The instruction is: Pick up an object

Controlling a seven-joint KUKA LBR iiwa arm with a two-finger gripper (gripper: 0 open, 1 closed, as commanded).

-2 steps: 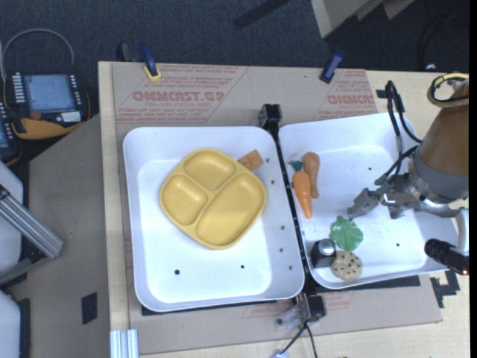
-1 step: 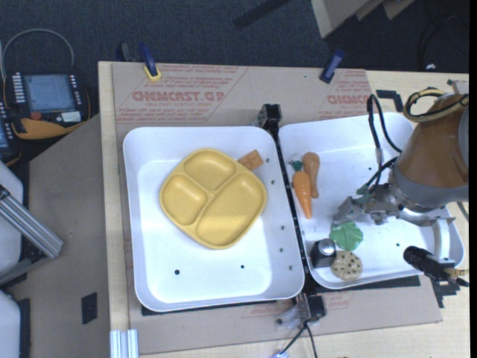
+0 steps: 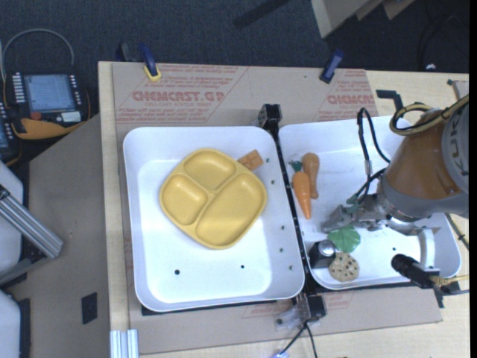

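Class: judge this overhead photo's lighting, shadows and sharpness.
Camera view: even, bright light; the white bins look slightly washed out; the yellow plate casts a soft shadow on the left bin; the carrots are sharp; the pincer is a little blurred.

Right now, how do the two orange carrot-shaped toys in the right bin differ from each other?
The longer orange carrot toy with a green top is slimmer and tapers to a sharp tip pointing toward the near edge of the shallow white right bin. The shorter orange carrot toy beside it is stubbier, blunter, and lies slightly farther back, with no green showing. Both are orange, lie flat and side by side near the bin's left wall.
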